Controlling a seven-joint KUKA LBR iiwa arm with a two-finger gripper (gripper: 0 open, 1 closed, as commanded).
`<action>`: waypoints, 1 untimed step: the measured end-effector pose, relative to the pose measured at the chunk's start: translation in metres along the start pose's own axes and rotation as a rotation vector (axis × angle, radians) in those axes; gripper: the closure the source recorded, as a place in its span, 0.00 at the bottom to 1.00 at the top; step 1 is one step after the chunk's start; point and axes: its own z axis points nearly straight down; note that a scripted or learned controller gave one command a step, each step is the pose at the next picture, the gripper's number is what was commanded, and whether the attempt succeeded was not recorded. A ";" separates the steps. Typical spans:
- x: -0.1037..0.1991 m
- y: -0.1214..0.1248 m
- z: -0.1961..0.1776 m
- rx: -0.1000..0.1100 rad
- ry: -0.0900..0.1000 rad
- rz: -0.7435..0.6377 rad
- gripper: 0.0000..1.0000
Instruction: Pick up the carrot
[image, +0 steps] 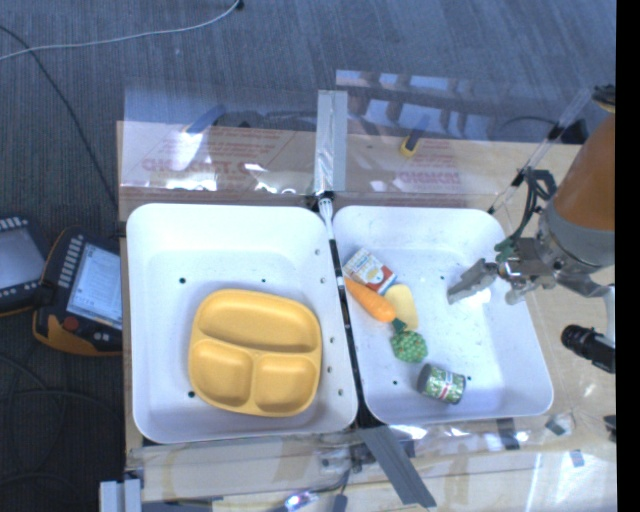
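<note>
The small orange plastic carrot (369, 298) lies in the right shallow white bin (520, 385), hard against that bin's left wall and slanted, its thick end up toward a red-and-white printed carton (367, 268). A pale yellow rounded piece (401, 300) touches its lower right side, and a green knobbly broccoli floret (408, 346) sits just below that. A dark green tin can (441, 384) lies on its side farther down. The left white bin (160, 250) holds a yellow sectioned plastic tray (256, 350).

The grey metal pincer (478, 281) hangs over the right half of the right bin, well apart from the carrot, and grips nothing; whether it is spread or closed I cannot tell from this slant.

The risk, as I judge it, is crowding: the wall leaves little room on one side, and the yellow piece may be caught or pushed instead. The slanted carrot could also roll away if the approach is not squared to it
</note>
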 end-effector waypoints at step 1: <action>0.049 0.028 0.124 0.001 0.000 -0.220 0.00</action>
